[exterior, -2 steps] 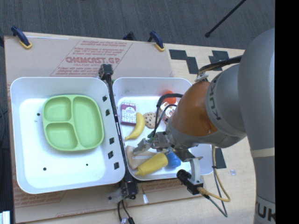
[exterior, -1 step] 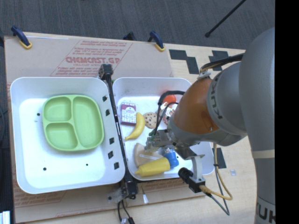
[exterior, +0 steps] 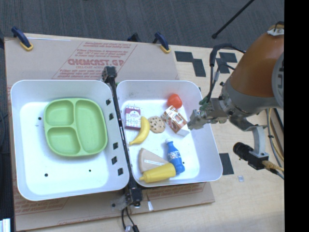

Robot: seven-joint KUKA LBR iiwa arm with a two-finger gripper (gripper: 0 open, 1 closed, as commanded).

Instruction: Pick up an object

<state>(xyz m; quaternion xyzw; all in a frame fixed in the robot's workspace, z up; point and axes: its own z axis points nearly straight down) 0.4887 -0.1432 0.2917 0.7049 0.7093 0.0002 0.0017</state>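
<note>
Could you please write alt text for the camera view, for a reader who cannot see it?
A grey-and-orange robot arm reaches in from the right, its gripper over the right edge of the right bin, beside a small carton. That bin also holds a banana, cookie and bottles; the left bin holds a green divided plate.

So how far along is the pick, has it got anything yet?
Nothing looks picked yet: banana, cookie, carton and bottles all lie in the right bin. In hand: the pincer sits at that bin's right edge, beside the carton. Left: grasp an item and lift it.
</note>
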